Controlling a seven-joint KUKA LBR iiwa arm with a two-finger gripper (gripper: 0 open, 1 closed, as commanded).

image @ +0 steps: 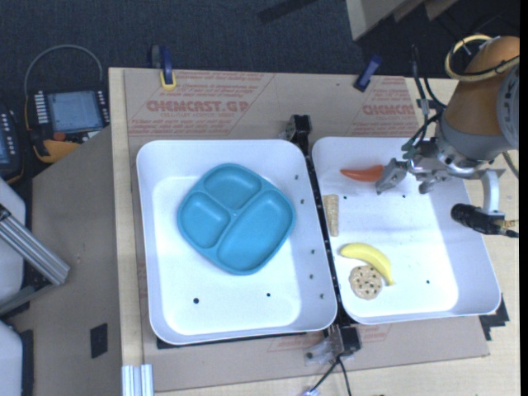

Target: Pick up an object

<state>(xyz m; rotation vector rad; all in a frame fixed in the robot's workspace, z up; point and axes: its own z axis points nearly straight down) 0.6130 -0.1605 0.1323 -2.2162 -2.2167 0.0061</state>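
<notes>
Spread wide and grasping nothing, the end effector (410, 175) hangs over the right bin (470, 299), one finger (389, 178) just beside the carrot (361, 173). Nearest lie a cookie (365, 282) and banana (368, 259); left bin (157, 221) carries a blue plate (236, 219).

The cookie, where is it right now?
The cookie lies in the right bin, near its front edge, touching the banana just behind it.

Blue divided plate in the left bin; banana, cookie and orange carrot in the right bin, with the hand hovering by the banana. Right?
Not quite. The camera view shows the hand beside the carrot, at the right bin's far end, while the banana lies nearer the front, next to the cookie.
</notes>
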